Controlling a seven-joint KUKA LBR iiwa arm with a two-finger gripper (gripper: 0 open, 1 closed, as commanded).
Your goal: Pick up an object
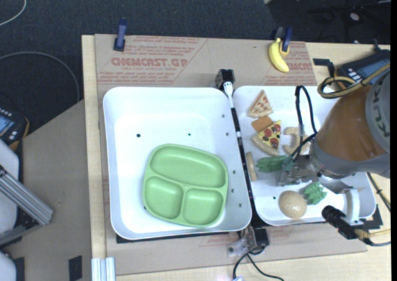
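Note:
The right bin [273, 213] holds several toy foods. A plain pizza slice [261, 105] lies at its far end, with a pepperoni pizza slice [268, 136] below it and a small beige piece [290, 141] beside that. A green leafy piece [270, 164] lies mid-bin. Near the front rim sit a beige ball [293, 204] and another green piece [315, 193]. My gripper [296, 171] reaches down in the middle of this bin, right of the green leafy piece and just above the beige ball. The arm's grey and orange body [350, 137] covers the bin's right side.
The left bin [124, 124] holds a green divided tray [185, 184]. A yellow banana [278, 56] lies on the bench behind the right bin. Black cables [302, 106] loop over the right bin's far side. A dark divider bar [236, 126] runs between the bins.

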